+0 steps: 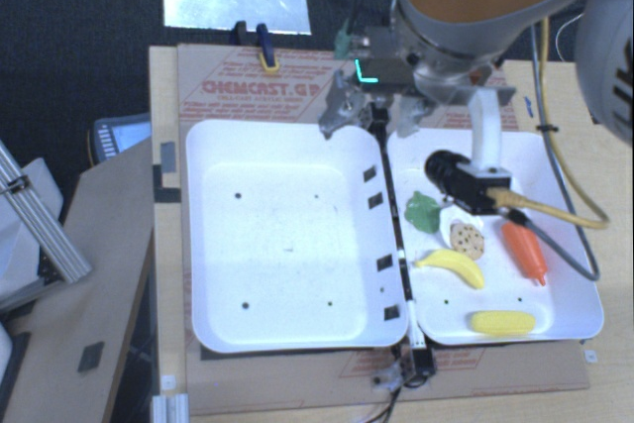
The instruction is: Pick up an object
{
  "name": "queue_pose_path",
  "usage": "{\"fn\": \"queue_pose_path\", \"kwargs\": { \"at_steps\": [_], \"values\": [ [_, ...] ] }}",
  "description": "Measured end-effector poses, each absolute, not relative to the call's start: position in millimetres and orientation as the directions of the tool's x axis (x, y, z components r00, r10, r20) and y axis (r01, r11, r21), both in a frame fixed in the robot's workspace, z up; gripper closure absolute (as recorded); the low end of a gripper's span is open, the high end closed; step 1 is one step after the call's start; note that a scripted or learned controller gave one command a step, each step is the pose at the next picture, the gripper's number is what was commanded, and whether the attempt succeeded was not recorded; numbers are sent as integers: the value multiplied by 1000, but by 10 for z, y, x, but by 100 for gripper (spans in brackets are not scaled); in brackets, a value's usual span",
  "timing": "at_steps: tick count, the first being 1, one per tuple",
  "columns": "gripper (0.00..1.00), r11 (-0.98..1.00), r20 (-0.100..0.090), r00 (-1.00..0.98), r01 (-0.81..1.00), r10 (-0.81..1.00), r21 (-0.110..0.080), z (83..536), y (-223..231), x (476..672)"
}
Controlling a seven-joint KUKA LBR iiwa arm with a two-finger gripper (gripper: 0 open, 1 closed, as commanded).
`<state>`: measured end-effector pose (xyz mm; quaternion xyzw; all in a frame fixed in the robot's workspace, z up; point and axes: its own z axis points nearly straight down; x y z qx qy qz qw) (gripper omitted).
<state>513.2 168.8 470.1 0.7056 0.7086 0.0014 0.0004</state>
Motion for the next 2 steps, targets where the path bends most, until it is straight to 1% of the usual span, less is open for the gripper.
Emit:
{"fn": "queue_pose_path", "kwargs": {
  "at_steps": [1, 2],
  "values": [
    [100, 9, 2, -9, 1000, 1000, 5, 4809, 1691, 5137],
    [100, 8, 2, -8, 1000, 1000, 5, 4679, 2371, 5789]
  ]
}}
